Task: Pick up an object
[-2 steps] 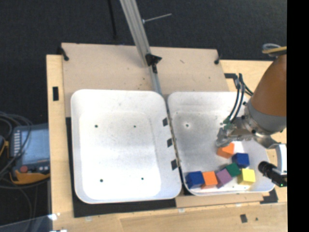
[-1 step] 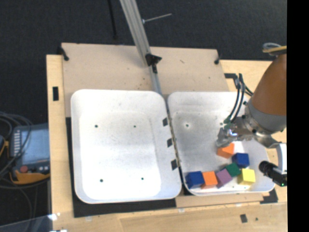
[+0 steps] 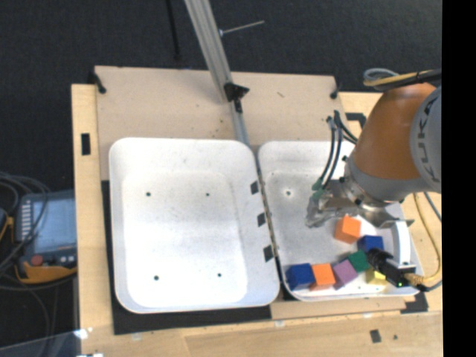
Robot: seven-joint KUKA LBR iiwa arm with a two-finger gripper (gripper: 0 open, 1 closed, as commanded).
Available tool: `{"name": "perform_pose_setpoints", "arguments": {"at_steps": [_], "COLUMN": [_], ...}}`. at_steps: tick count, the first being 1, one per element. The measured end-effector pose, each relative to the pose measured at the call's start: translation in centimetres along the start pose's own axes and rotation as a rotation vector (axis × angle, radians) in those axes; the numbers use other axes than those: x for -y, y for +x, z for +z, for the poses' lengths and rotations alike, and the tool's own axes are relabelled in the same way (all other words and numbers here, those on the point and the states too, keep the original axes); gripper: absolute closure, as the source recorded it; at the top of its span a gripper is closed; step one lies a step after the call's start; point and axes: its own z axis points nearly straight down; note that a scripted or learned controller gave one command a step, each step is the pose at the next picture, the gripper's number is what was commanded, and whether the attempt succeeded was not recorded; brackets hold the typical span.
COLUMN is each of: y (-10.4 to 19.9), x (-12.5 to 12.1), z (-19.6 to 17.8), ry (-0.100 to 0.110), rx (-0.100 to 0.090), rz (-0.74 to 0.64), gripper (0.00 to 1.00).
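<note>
We see the gripper (image 3: 321,213) low in the right bin (image 3: 286,171); jaw state unclear. Orange block (image 3: 347,229) at four o'clock, seemingly unlifted.

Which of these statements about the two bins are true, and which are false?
1. The blocks lie in the right bin. True.
2. A blue block lies beside an orange block. True.
3. The purple block sits in the left bin. False: it lies in the right bin.
4. The arm reaches over the left bin. False: it is over the right bin.
5. The end effector is above the right bin. True.
</note>
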Motion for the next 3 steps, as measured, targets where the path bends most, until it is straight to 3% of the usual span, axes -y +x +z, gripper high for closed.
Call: {"name": "perform_pose_setpoints", "arguments": {"at_steps": [3], "y": [15.5], "x": [-1.7], "z": [-0.1], "ry": [0.001], "rx": [-0.003], "rz": [-0.002], "gripper": [1.0]}}
